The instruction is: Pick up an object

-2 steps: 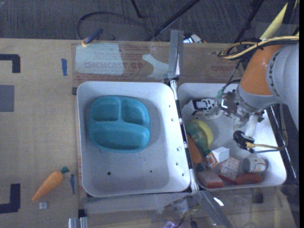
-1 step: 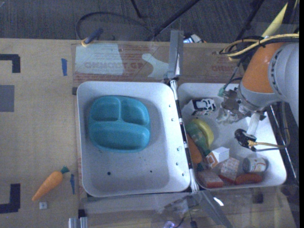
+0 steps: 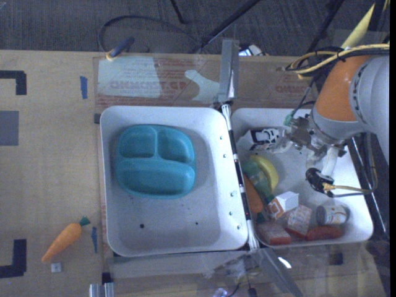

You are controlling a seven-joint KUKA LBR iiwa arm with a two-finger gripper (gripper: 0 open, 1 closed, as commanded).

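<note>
No pick-up achieved so far. Crowded along the near edge of the right bin [image 3: 346, 237]: small can [image 3: 331, 214], red-and-white carton [image 3: 284, 204], other packets. Farther in, by the left wall, yellow-green toy [image 3: 265, 172]. Over the bin's far half, gripper [image 3: 311, 147], no object seen in it; spread or pressed together, cannot tell. Left to do: choose, descend, grasp, raise.

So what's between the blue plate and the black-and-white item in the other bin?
In the camera view, only the left bin floor and the bins' adjoining walls lie between the blue plate and the black-and-white item.
</note>
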